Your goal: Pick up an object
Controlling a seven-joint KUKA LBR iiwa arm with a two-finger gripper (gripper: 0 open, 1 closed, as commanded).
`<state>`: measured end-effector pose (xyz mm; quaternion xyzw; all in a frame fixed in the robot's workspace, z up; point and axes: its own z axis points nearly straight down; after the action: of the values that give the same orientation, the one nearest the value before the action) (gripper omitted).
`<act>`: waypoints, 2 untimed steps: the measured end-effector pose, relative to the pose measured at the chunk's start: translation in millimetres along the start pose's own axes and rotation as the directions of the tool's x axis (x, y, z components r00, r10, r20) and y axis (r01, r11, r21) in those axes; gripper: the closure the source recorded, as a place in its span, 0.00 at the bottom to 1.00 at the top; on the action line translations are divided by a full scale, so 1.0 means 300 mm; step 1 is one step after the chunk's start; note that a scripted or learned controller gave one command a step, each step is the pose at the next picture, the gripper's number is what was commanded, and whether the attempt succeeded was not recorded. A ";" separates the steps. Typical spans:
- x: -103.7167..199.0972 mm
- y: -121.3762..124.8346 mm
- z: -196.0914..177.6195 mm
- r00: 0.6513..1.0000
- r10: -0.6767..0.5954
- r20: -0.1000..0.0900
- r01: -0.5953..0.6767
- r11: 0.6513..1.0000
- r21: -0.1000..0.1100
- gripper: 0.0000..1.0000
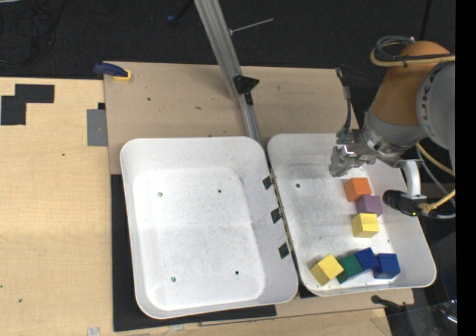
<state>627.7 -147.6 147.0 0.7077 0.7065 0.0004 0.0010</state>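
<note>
You have nothing lifted yet: the gripper (pixel 343 161) hangs low in the right bin (pixel 312 208), just beside the orange block (pixel 358 187), and whether it is grasping anything you cannot tell. That block sits tilted on the bin floor, a small cube touching the purple block (pixel 371 204).

bins (pixel 195 150): white
blocks: orange (pixel 358 187), purple (pixel 370 204), yellow (pixel 365 224), green (pixel 349 266), blue (pixel 387 265)
bench (pixel 178 100): tan

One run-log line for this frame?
phase: approach | gripper: over right bin, beside orange block, nothing seen held | other blocks: purple, yellow | left bin
</note>
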 end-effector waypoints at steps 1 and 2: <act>-0.003 0.002 -0.177 1.000 -0.002 0.000 0.002 1.000 -0.001 1.00; 0.188 -0.013 -0.161 1.000 -0.007 -0.004 0.007 1.000 0.006 1.00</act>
<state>623.8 -91.0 195.4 0.7054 0.7088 -0.0004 -0.0025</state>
